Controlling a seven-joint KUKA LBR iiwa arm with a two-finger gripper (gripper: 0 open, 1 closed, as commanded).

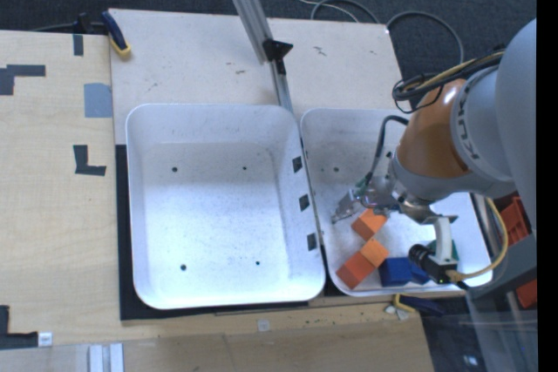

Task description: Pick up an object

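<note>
Three orange blocks [364, 248] cluster lower right in the right bin [336, 135]; gripper [353, 203] hovers above them, claw state unclear, seemingly lining up a grab.

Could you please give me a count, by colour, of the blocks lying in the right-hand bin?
Orange blocks: 3, at and
Blue blocks: 1
Total: 4 blocks, all in the right-hand bin, under the arm.
</note>
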